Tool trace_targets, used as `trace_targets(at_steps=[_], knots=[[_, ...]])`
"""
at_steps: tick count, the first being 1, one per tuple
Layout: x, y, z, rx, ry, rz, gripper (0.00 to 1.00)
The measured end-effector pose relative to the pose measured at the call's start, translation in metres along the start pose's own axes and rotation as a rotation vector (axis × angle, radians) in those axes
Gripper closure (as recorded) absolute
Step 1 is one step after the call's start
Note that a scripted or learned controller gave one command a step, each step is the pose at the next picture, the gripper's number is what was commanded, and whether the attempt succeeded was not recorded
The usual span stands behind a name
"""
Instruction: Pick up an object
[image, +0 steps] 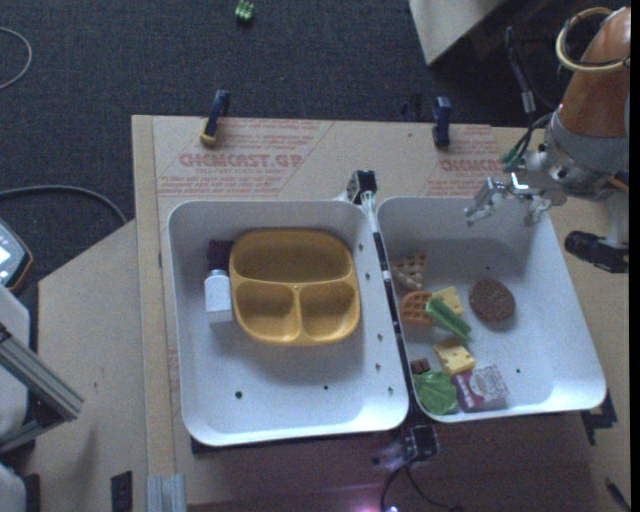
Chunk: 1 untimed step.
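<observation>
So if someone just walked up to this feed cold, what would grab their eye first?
Probably the yellow divided tray filling the middle of the left bin, with a small white bottle against its left edge. Next, the cluster of toy food along the right bin's left side, plus the brown patty lying apart from it. The gripper hangs over that bin's far rim, holding nothing.

I see a brown patty (491, 300) lying flat in the right bin (560, 345), beside cheese wedges (447, 300), waffles (414, 306) and green pieces (436, 392).
</observation>
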<state>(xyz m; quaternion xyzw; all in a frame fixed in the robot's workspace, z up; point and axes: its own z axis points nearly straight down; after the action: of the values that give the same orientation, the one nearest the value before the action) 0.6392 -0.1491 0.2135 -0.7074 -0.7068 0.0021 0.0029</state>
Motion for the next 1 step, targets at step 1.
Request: trace_targets(at_steps=[1], knots=[[-0.0059,-0.0001,0.0618,0.001,0.001,0.0,0.0]])
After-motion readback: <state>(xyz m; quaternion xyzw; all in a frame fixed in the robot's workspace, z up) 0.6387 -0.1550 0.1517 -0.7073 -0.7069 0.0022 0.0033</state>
